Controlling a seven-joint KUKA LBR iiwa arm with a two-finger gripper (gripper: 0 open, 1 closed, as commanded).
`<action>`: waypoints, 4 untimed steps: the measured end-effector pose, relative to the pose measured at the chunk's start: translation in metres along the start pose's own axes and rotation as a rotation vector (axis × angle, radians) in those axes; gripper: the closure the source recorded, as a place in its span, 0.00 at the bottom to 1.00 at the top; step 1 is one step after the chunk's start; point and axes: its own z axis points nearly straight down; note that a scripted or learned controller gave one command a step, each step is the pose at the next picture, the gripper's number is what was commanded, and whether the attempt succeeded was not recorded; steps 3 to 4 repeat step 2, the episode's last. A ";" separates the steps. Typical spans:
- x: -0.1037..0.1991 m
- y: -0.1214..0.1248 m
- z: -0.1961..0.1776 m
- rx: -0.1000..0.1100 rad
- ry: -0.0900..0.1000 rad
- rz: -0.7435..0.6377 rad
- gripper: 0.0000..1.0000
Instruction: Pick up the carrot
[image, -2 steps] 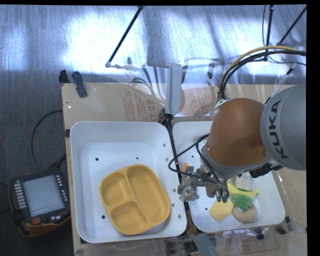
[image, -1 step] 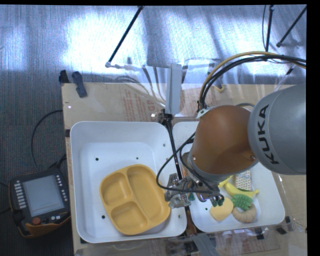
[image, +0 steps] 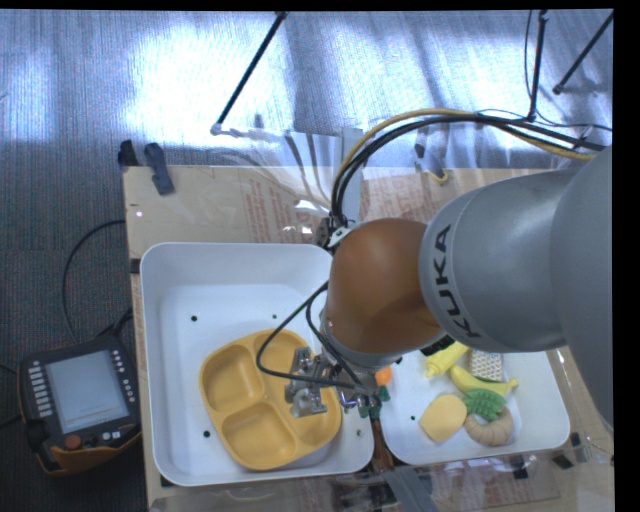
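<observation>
Carrot-coloured, a small orange piece (image: 383, 376) is peeking out from under the arm's orange band (image: 385, 285), just at the wall where the two bins are meeting. A bit of green is sitting right below it. So little of it is showing that I cannot tell whether it is lying on the bin wall or hanging from the tool.

The gripper (image: 318, 388) is hovering over the left bin (image: 175, 300), above the right part of a yellow divided plate (image: 240, 400) that is lying in the bin's lower half. Whether the gripper is clenched, released or grasping anything cannot be told from here, as the wrist and its metal parts are blurring together. Black cables (image: 345, 175) are looping from the wrist up toward the back of the bench (image: 230, 200).

The grey arm (image: 530, 260) is reaching in from the right and covering much of the right bin (image: 550, 420). In that bin's uncovered part, a banana (image: 475, 381) is lying near a pale yellow wedge (image: 442, 417), a green toy (image: 485, 402) and a tan ring (image: 488, 428), all crowding close together. A control pendant (image: 80, 400) is resting on the floor to the left of the bench.
</observation>
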 end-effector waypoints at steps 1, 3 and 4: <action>-0.004 0.017 0.049 -0.001 -0.025 0.335 1.00; -0.007 0.015 0.037 0.001 -0.031 0.335 1.00; -0.007 0.015 0.037 0.001 -0.031 0.335 1.00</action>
